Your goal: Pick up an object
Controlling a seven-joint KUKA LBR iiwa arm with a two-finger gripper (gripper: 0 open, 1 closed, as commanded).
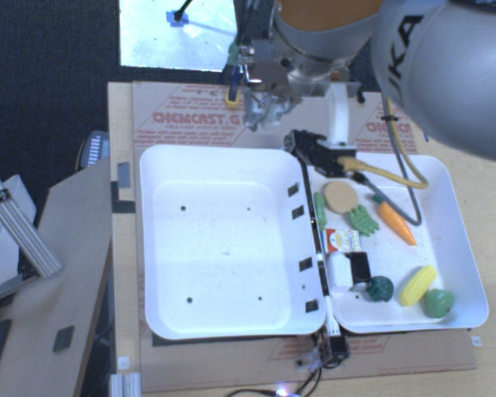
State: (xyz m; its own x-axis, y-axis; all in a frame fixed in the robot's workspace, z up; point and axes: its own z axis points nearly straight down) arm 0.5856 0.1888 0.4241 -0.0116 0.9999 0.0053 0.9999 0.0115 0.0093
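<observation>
The right bin point(459, 222) holds several toy items. Among them are a tan round disc point(341, 196), a green leafy piece point(362, 220), an orange carrot point(395, 222), a thin green stalk point(320, 209) and a red-and-white packet point(341, 241). Nearer the front lie a black block point(360, 265), a dark green ball point(380, 288), a yellow corn point(417, 285) and a green round piece point(437, 303). My gripper point(264, 110) hangs above the back edge of the bins, near the left bin's far right corner, apart from all the items. Nothing shows in it.
The left bin point(161, 222) sits beside the right one, with a hinged divider point(312, 246) between them. A black fitting point(316, 151) with a yellow cable point(388, 178) hangs over the right bin's back left corner. The grey arm point(446, 64) covers the upper right.
</observation>
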